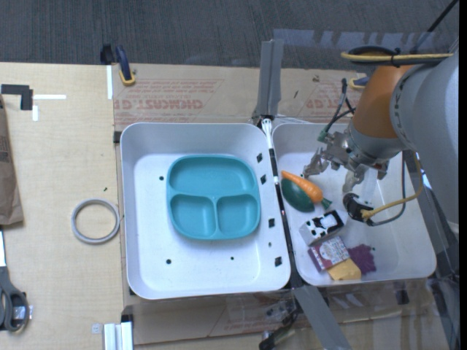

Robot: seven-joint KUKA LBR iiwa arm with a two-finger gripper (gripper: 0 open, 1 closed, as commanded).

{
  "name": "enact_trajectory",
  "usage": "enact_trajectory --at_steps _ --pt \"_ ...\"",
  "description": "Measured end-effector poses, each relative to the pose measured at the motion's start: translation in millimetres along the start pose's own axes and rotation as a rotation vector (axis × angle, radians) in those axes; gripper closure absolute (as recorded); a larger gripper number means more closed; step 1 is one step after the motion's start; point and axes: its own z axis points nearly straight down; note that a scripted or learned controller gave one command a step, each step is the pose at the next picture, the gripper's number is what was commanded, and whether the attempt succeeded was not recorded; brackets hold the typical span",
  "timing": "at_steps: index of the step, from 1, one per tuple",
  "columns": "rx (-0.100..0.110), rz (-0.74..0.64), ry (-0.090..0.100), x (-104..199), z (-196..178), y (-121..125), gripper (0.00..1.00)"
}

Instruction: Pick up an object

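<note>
In the right bin (408, 261) a toy carrot (300, 188), orange with a green end, lies by the left wall. Below it sit a small black and white piece (322, 227), a maroon card (330, 252), a yellow piece (345, 270) and a purple piece (363, 257). My gripper (336, 172) hangs over the upper part of this bin, just right of the carrot and apart from it. Its fingers (317, 163) are spread open with nothing between them.
The left bin (139, 217) holds a teal divided plate (214, 197). A grey ring (95, 220) lies on the bench left of the bins. A black cable loop (357, 208) hangs below the wrist. The arm's orange band (376, 108) stands over the right bin's far edge.
</note>
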Motion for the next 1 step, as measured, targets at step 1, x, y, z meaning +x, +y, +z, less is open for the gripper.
enact_trajectory --at_steps 1 --pt "-0.002 -0.421 0.0 -12.9 -0.6 -4.8 0.0"
